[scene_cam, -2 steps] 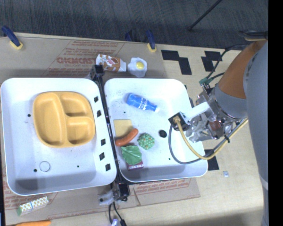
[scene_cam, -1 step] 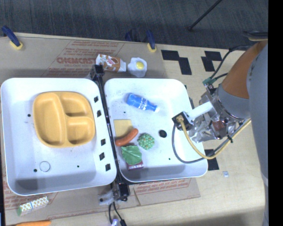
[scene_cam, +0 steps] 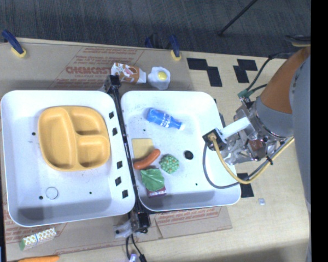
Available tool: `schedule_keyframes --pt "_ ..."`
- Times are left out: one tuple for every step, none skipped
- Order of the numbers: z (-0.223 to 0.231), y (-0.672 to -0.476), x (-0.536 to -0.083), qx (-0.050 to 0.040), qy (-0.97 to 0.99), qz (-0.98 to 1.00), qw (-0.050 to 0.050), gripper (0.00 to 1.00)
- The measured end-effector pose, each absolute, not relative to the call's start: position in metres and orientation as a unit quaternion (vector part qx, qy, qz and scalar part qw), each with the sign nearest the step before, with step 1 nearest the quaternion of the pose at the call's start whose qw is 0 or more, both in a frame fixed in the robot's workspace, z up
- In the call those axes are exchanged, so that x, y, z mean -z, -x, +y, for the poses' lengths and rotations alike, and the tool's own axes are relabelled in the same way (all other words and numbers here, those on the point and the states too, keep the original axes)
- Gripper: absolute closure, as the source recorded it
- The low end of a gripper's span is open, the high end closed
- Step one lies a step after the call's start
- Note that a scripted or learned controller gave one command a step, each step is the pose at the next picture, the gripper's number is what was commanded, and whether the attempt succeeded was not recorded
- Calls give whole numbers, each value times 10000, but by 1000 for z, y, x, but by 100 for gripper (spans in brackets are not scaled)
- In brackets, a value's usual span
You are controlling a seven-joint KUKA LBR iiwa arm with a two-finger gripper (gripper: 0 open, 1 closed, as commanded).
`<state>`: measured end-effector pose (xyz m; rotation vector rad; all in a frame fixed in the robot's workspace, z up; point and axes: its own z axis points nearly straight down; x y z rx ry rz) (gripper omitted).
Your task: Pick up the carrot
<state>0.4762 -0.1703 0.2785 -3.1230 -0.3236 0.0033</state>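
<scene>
The carrot is lying in the right bin, near its left wall, beside the broccoli. The gripper is hovering over the bin's right rim; its grip cannot be told.

place: robot lab | my table with clamped cardboard | two white bins | toy food | black marker squares

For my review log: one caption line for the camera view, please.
Grey arm's end effector sits at the right white bin's edge, apart from the orange carrot lying beside a green leafy ball.
</scene>
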Motion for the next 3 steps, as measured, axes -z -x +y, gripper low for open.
schedule_keyframes --pt "-169 -476 -278 -20 9946 -1036 23 100" --pt "-174 -476 -276 -23 9947 -1026 27 100" --pt "-180 -476 -275 -23 9947 -1026 29 100"
